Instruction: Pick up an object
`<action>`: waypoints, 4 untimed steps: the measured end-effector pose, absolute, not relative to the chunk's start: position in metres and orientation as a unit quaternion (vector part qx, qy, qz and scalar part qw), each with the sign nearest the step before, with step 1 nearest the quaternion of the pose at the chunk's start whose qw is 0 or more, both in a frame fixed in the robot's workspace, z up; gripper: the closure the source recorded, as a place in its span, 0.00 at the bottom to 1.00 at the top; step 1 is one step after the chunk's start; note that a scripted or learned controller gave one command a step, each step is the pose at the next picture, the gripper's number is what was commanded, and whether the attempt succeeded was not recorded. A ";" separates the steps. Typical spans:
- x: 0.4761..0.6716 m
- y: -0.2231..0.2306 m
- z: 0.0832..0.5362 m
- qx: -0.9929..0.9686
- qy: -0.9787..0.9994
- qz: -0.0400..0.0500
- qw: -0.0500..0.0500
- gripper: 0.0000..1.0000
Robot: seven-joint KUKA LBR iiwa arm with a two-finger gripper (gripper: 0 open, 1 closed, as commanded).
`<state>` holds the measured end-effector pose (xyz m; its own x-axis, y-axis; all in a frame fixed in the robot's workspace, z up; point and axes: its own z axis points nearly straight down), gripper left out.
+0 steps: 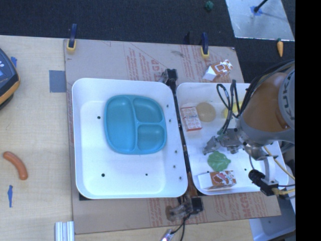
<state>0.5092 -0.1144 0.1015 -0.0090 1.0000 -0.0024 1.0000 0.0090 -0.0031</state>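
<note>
seemingly soft and light, the green leafy object (218,160) lies just below the claw (213,145), whose spread or closure i cannot tell, so a pinch across its crumpled middle looks safest.

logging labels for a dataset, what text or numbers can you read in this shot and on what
"KU" reads sideways on the arm; the remaining letters are cut off.
Red print on the cardboard sheet: too faint and blurred to read.
Carton in the right bin: print too small to read.
Packet near that bin's front: unreadable.
Packet outside the bin: unreadable.
Device at the left edge: nothing legible.
</note>
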 end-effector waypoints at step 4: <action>0.491 -0.060 0.192 -0.705 -0.709 0.000 0.001 1.00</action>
<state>0.4913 -0.0598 0.1920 -0.0047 1.0000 0.0009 1.0000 0.0047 -0.0017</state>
